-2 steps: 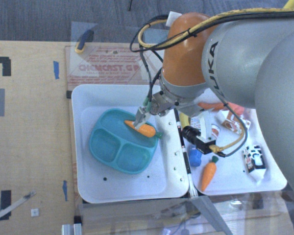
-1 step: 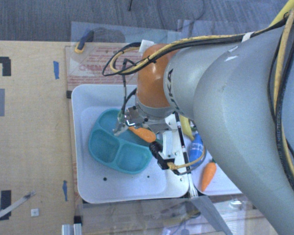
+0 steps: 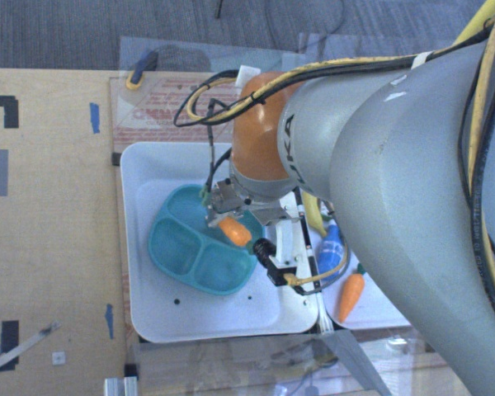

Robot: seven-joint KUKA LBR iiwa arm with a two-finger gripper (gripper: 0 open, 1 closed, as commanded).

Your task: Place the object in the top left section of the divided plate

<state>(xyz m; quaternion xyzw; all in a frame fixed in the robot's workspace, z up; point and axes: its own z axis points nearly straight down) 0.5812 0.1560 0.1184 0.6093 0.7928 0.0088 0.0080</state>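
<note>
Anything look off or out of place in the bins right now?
Nothing is spilled or broken. The teal divided plate lies flat but turned at a slant in the left bin. An orange object sits at the plate's right edge under the arm. A carrot lies over by the divide between the bins.

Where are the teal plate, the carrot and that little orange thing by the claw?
Teal divided plate (image 3: 181, 250): camera view, lower-left compartment floor.
Carrot (image 3: 351, 296): camera view, middle of its body.
Small orange object (image 3: 235, 233): camera view, its centre.
</note>
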